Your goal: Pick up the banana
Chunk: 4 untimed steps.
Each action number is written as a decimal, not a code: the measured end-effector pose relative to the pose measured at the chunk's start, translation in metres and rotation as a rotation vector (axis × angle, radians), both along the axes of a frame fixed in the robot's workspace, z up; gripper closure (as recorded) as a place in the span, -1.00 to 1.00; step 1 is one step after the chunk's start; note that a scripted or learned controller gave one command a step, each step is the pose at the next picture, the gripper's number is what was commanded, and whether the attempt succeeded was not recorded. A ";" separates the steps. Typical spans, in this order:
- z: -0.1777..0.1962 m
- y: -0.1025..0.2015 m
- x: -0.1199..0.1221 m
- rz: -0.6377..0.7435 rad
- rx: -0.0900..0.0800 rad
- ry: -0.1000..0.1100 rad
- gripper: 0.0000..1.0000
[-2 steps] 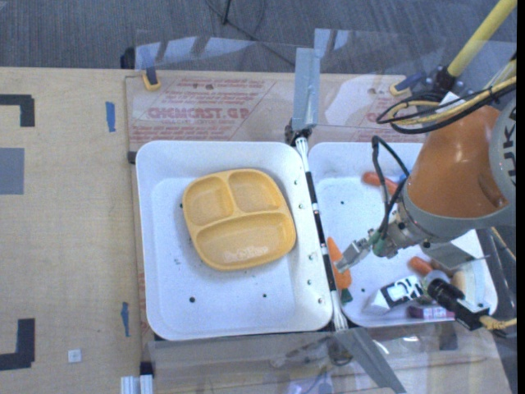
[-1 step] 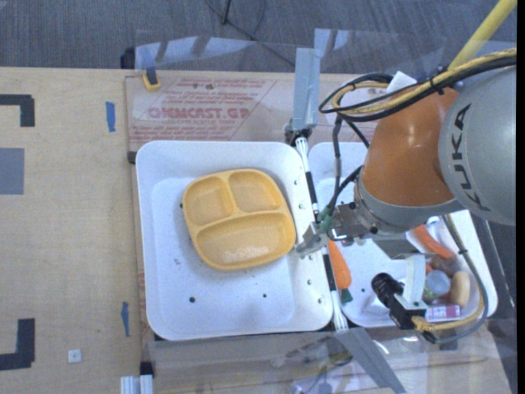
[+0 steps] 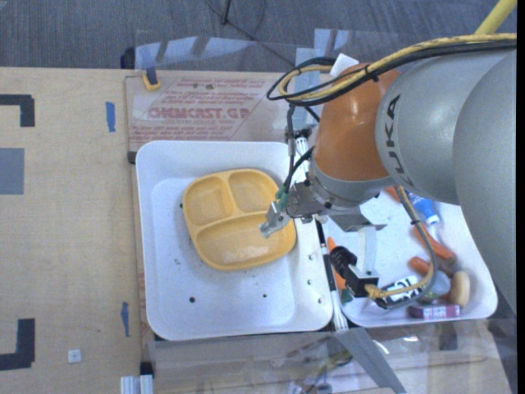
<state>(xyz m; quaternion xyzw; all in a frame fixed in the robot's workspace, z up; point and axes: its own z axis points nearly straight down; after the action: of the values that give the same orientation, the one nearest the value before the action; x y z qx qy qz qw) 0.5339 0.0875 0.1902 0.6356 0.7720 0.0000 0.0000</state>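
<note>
My gripper (image 3: 274, 222) hangs low over the left bin (image 3: 164, 245), at the right rim of a yellow divided plate (image 3: 234, 220) lying in that bin. Nothing can be made out in its grasp. The big grey arm with its orange band (image 3: 353, 130) reaches in from the right and hides most of the right bin (image 3: 480, 298). No yellow fruit shape stands out among the things visible there.
In the right bin, past the arm, lie a blue and white tube (image 3: 422, 210), an orange-red piece (image 3: 428, 245), a tan round thing (image 3: 461, 287) and a dark purple bar (image 3: 435, 310). A cardboard sheet (image 3: 205, 109) lies behind the left bin.
</note>
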 end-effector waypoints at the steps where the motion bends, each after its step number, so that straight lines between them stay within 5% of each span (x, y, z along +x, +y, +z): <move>1: -0.005 -0.001 0.095 0.018 -0.001 -0.001 -1.00; 2: -0.067 0.010 0.066 0.017 0.006 -0.017 -1.00; 3: -0.082 0.014 0.092 0.223 0.003 -0.042 -1.00; 4: -0.005 -0.010 0.101 -0.275 -0.001 -0.001 -1.00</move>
<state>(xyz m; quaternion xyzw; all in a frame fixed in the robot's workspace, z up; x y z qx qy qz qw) 0.6352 0.0771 0.1852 0.7355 0.6775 0.0001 0.0006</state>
